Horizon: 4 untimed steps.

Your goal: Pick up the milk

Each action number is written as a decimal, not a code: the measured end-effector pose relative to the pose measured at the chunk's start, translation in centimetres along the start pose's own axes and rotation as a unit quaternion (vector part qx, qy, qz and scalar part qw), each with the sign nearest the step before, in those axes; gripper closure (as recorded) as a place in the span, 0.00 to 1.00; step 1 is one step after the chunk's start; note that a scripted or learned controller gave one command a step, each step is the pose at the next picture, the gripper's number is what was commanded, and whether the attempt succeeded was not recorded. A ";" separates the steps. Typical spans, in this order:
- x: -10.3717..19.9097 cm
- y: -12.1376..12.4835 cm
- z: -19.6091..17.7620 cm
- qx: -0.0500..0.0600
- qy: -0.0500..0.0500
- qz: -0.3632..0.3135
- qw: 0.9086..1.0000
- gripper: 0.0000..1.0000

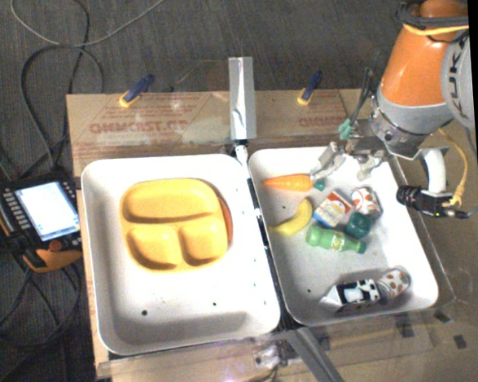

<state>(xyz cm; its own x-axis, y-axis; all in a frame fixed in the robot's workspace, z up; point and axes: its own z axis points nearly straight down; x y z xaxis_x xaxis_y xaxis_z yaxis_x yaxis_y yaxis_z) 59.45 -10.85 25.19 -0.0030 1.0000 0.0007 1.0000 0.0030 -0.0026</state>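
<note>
Camera view looks down on two white bins side by side on a cardboard-covered bench. Left bin [105, 261] holds a yellow divided tray [176, 223], sitting toward its upper middle. Right bin [406, 240] has the clutter: an orange carrot [287, 183] near the top-left corner, a yellow banana [294, 219] just below it, a green bottle [336, 238] lying on its side w/ a dark teal cap, a small red-and-white carton [332, 211] beside the banana, and a red-and-white can [365, 202] to the right of that. Milk [359, 293], a black-and-white cow-pattern carton, lies on its side near the bin's front edge, touching a small red-spotted can [394, 282] on its right.

Arm comes in from the right, orange band up top. Gripper [347, 164] hangs over the upper part of the right bin, between carrot tip and red-and-white can, well apart from the milk. Fingers look spread w/ a gap between them, nothing gripped.

Handheld pendant [40, 212] w/ a lit screen sits on the floor left of the bench. Two blue-and-yellow clamps [136, 89] hold the cardboard at the back edge
</note>
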 end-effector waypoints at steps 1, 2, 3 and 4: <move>-2.1 -3.5 15.9 -0.003 0.000 0.068 0.998 0.00; 0.8 -6.2 7.5 0.000 0.000 0.029 1.000 0.00; 1.4 3.0 13.7 0.001 0.000 0.035 0.999 0.00; -6.1 2.7 7.1 -0.001 -0.002 -0.020 1.000 0.00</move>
